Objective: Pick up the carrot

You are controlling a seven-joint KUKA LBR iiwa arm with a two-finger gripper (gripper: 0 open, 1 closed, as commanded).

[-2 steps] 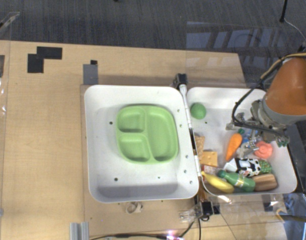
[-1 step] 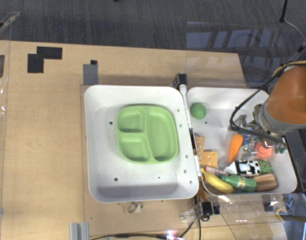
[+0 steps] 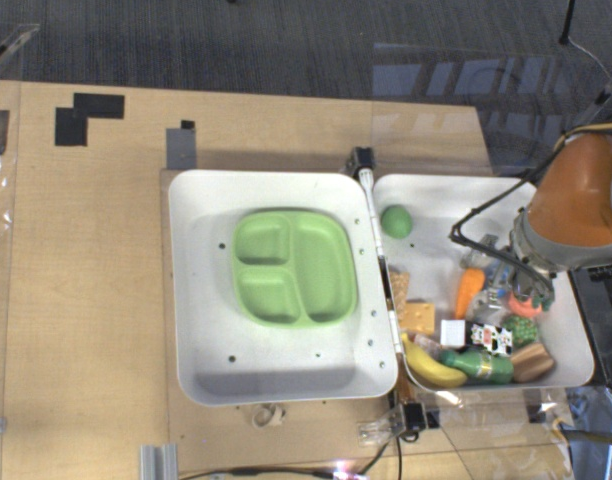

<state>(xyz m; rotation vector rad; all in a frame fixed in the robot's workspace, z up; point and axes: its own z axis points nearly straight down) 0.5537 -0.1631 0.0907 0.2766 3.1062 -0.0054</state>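
The orange carrot (image 3: pixel 470 290) lies tilted in the middle of the right bin (image 3: pixel 436 196), its thick end toward the back. My gripper (image 3: pixel 506 290) hangs over the bin just to the right of the carrot, under the grey wrist and the orange band. I see nothing held in it, and the wrist hides part of the bin floor beneath it.
Around the carrot lie a green ball (image 3: pixel 395 220), a cracker (image 3: pixel 416 316), a banana (image 3: pixel 431 366), a white block (image 3: pixel 452 331), a green bottle-shaped item (image 3: pixel 483 367), a brown piece (image 3: pixel 532 360) and a salmon-pink item (image 3: pixel 527 306). The left bin (image 3: pixel 201 298) holds a green divided plate (image 3: pixel 291 268).
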